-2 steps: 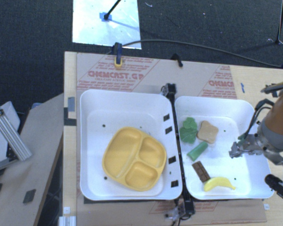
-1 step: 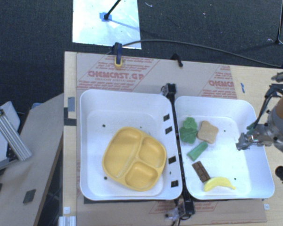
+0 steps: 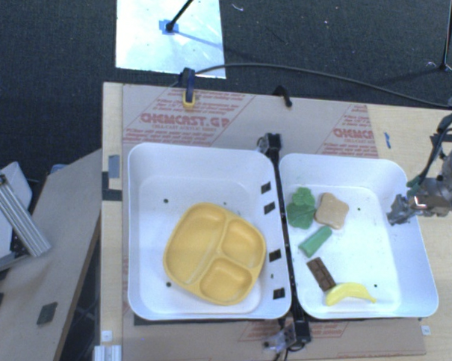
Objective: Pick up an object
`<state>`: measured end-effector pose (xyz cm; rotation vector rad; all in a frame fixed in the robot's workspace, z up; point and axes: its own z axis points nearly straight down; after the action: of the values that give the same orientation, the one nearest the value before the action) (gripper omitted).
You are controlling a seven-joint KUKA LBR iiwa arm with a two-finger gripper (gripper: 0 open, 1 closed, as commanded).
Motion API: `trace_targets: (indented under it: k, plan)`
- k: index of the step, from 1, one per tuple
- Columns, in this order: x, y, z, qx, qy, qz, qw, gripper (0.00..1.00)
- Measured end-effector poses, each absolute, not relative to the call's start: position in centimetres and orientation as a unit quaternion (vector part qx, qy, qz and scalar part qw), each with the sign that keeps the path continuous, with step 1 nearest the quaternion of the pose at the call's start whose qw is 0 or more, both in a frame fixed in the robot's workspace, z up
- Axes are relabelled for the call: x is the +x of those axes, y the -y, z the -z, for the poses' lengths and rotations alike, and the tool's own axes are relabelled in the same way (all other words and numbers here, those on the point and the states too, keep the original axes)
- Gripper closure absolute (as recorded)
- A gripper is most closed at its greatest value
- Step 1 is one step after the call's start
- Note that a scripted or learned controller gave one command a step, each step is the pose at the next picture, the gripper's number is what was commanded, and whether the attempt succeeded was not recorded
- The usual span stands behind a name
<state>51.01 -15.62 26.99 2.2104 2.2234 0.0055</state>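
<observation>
A curved yellow banana lies at the near edge of the right bin. Just beside it is one flat brown chocolate bar. Further back lie one green block, one bumpy green leafy piece and one round tan cookie. The left bin holds one smooth yellow tray with three hollows. The gripper hangs over the right bin's far right rim, with the arm coming in from the right. Whether it is apart or together cannot be told, and nothing sits in it.
</observation>
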Motion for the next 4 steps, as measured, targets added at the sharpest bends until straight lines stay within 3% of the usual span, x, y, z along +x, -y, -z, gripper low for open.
trace_targets:
  k: [4]
  plan:
    - [60.1, -4.1, -23.3, 0.704, -0.71, -0.0017, 0.001, 1.0]
